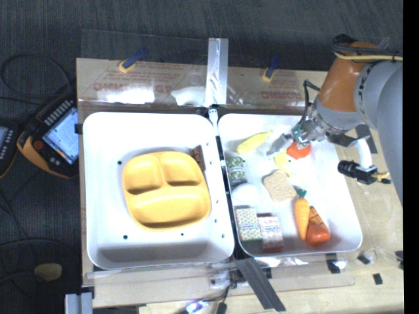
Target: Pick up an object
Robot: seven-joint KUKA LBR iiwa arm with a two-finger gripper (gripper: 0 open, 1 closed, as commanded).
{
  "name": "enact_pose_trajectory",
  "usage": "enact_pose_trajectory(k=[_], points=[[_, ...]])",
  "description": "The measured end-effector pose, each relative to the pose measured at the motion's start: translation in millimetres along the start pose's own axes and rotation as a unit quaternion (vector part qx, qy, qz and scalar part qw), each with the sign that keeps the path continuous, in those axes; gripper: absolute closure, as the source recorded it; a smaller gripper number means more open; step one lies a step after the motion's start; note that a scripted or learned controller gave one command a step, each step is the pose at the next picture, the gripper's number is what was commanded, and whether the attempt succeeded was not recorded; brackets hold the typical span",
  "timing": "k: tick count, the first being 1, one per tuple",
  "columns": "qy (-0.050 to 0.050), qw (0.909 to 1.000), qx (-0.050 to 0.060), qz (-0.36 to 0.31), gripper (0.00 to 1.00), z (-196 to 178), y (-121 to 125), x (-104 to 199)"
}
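- Over the upper part of the right bin (353, 237), the claw (302, 136) hangs low at the end of the grey arm (386, 103), just above a small red-orange object (298, 152); whether it grips anything I cannot tell.
- Just left of that object lie a yellow banana-like piece (253, 142) and a smaller pale yellow piece (281, 161).
- Lower in the same bin sit a slice of bread (279, 186), a carrot (301, 217) and a red-orange piece (317, 229) touching it.
- Along the bin's left side are a small green-labelled can (235, 169) and two patterned boxes (258, 227).
- On the counter (88, 70), the left bin (98, 241) holds a yellow divided tray (166, 187).
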State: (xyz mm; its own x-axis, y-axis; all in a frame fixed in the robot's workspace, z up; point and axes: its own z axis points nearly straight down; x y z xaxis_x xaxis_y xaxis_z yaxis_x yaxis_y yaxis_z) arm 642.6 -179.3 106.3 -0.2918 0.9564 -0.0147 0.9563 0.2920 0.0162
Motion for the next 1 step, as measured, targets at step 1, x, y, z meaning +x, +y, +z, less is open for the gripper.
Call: enact_pose_trajectory(k=[1], points=[[0.002, 0.9998, -0.002, 0.018, 0.00, 6.9, 6.2, -7.9]])
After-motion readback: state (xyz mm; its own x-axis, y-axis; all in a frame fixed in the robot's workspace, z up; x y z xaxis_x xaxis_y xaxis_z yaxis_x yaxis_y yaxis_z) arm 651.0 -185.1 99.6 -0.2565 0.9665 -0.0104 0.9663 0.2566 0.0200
